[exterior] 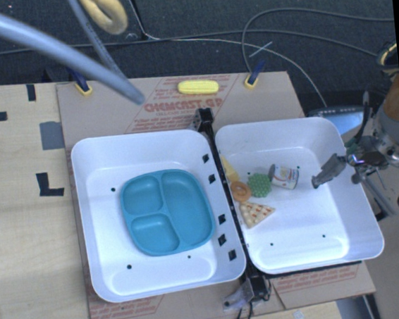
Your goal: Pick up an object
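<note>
The right bin holds several small items near its left wall: a small tin with a pale label lying on its side, a green knobbly piece, an orange round piece, a tan waffle-like wedge and a yellow sliver against the wall. My gripper reaches in over the bin's right rim, tilted down to the left. It hangs a short way right of the tin, apart from it, with nothing seen in its grasp.
In the left bin lies a blue divided plate. A yellow banana-shaped toy lies on the cardboard behind the bins. A grey pole crosses the upper left. Cables run behind the right bin.
</note>
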Motion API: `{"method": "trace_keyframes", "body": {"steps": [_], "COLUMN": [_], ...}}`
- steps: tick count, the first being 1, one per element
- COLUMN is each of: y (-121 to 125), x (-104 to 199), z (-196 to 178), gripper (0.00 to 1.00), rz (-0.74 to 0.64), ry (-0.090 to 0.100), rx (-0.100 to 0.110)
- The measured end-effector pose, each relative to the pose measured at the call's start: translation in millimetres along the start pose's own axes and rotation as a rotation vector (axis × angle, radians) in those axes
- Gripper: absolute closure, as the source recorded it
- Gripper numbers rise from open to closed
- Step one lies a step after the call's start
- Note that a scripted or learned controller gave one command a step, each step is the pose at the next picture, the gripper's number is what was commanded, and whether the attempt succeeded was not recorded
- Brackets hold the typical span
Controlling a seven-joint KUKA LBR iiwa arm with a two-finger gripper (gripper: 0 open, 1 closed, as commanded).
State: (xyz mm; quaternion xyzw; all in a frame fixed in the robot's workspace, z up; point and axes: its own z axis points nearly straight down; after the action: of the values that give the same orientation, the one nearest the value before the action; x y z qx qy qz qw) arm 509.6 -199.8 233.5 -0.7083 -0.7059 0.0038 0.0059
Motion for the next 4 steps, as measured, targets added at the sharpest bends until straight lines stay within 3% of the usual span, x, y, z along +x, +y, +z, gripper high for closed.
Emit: {"method": "trace_keyframes", "body": {"steps": [1, 3, 4], "y": [3, -9, -8], "x": [1, -7, -7], "z": [-7, 98, 150], "gripper": [0.0, 0.0, 0.0], "rz": [-0.004, -0.003, -0.005], "ry": [-0.003, -0.001, -0.005], "rx": [-0.013, -0.006, -0.014]}}
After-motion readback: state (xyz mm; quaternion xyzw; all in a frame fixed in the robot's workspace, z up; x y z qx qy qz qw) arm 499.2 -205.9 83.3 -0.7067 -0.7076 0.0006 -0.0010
